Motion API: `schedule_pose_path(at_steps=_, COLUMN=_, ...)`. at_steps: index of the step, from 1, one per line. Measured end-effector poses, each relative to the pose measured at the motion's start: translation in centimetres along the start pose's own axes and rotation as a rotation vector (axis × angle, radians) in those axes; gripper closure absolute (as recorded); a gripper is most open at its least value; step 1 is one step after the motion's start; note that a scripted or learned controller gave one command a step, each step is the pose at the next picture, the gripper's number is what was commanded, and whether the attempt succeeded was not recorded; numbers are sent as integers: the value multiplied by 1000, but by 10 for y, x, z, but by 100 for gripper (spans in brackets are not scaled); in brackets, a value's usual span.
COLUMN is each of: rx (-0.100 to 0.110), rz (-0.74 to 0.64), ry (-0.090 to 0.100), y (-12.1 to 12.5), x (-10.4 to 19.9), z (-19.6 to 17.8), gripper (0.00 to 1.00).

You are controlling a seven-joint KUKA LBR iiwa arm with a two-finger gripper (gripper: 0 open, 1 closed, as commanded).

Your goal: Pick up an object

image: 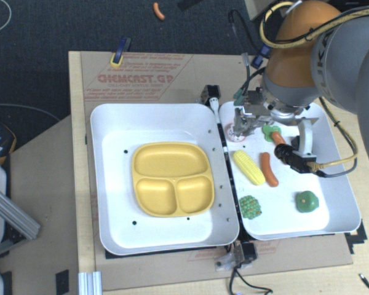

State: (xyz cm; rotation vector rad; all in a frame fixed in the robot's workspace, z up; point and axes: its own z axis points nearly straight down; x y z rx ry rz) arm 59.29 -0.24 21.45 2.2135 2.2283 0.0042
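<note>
My gripper [242,125] hangs low over the far left corner of the right bin [338,192], under the arm's orange band. Just below it lies a small pink and white item [235,134], too small to identify. A carrot with a green top [274,134] lies just to its right. Nearer the front are a yellow corn cob [248,167] and a red sausage [269,169], side by side. A broccoli floret [250,206] and a green pepper [306,201] sit near the front edge. I see nothing held.
The left bin [104,165] holds a yellow divided plate [172,178]. A black cable connector [293,157] hangs from the arm over the right bin. A blue and yellow clamp [119,53] sits at the board's far edge.
</note>
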Motion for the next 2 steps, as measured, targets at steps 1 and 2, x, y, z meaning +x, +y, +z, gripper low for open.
schedule_pose_path(at_steps=1, rx=-1, rz=0, ry=0, y=13, x=47, z=0, gripper=100)
schedule_pose_path(at_steps=2, rx=-1, rz=5, ry=-1, y=12, x=52, z=-10, gripper=100)
